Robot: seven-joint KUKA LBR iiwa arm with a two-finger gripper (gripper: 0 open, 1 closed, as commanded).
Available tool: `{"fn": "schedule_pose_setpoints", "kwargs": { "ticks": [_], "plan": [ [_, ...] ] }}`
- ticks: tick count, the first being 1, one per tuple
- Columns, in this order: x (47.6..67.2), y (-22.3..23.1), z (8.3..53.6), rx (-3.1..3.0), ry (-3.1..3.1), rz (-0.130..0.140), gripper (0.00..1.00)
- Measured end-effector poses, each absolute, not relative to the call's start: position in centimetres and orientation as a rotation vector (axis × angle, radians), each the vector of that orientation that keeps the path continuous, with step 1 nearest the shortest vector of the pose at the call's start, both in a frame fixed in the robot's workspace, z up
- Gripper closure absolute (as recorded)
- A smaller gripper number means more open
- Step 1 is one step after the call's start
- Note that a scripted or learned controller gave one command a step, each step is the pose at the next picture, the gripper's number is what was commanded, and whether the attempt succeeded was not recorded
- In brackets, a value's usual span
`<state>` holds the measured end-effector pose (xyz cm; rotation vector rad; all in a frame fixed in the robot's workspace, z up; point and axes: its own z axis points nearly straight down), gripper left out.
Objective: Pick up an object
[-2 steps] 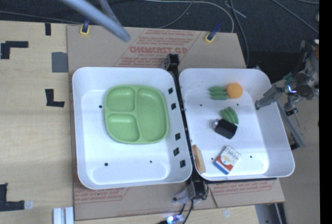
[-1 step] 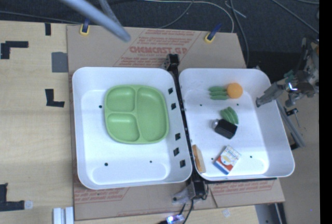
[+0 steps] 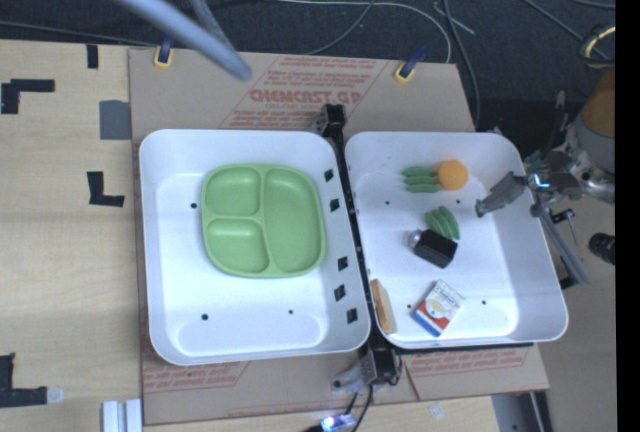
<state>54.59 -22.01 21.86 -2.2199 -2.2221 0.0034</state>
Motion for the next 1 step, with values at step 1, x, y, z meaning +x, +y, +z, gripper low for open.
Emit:
{"fn": "schedule_pose_setpoints", "kwargs": {
  "ticks": [1],
  "plan": [
    [54.52,-21.63,15.54,-2.218,-2.22,0.005,0.0]
  ]
}}
